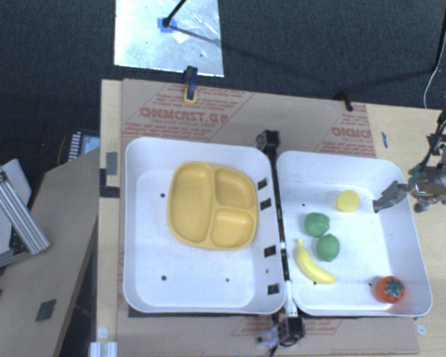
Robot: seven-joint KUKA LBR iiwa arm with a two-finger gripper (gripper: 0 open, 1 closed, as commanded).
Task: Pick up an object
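Closest to the lens, tomato (389,289) sits well below the jaws in the right bin (411,221). Banana (313,265) and two limes (317,223) lie lower-left, lemon (348,201) just left. Gripper (390,196) hovers at the rim; can't tell its jaws' state.

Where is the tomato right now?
The tomato sits in the near right corner of the right bin, right of the banana and apart from it.
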